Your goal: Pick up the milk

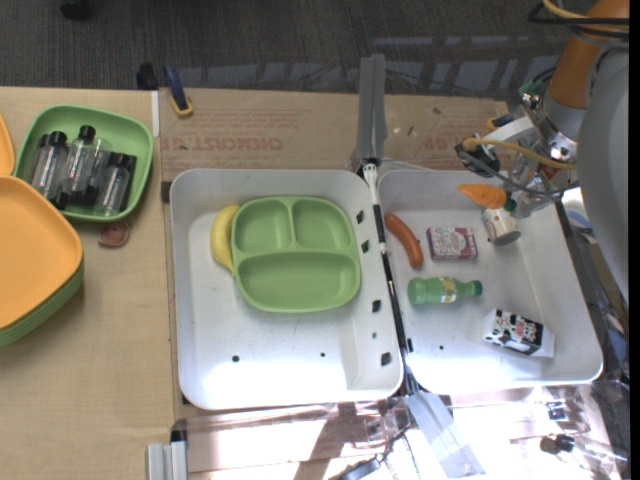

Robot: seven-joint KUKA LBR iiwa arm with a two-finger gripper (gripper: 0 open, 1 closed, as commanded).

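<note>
Milk carton (518, 331) lies well apart from raised jaws.

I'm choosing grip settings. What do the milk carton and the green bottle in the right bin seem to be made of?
The milk carton looks like matte printed card or plastic: flat faces, crisp edges and a black-and-white cow pattern. The green bottle looks like smooth, glossy plastic, with rounded sides and a pale label band. Both are probably toy props.

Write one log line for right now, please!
gripper: over right bin's far corner, near orange carrot | black-and-white cow-print milk carton: lying untouched near front edge | pick: not started
</note>
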